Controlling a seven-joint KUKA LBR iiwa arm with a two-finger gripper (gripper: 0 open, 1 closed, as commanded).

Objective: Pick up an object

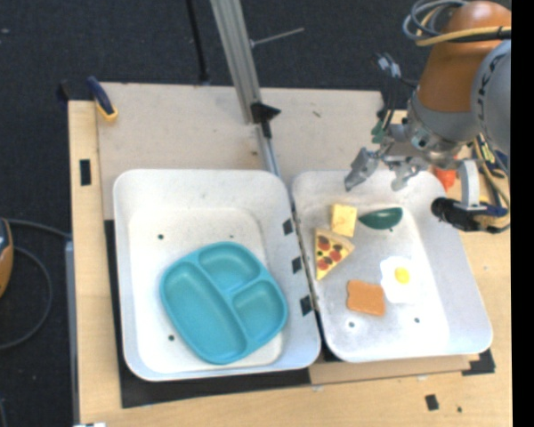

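The gripper [380,173] hangs over the far edge of the right bin [463,327], its two fingers spread apart with nothing between them. Above it rises the grey wrist and the orange band of the arm [458,60], entering from the right.

Nearest the gripper, on the bin floor just below it, lie a yellow cheese block [343,219] and a dark green leaf-shaped piece [380,218], side by side and slightly apart. Touching the near side of the cheese block is a pizza slice [330,252]. Farther toward the front lie a fried egg [399,279] and, just beside it, an orange toast-like piece [367,298].

The left bin [133,194] holds a teal divided plate [222,302], well apart from the gripper.

Step in hand, as judged: the approach, before any grasp; no object is yet lifted. The next move calls for choosing one target, most plausibly the cheese block or the green piece, centring the spread fingers over it, descending to the bin floor and closing. The cheese block's contact with the pizza slice may hinder a clean grip.
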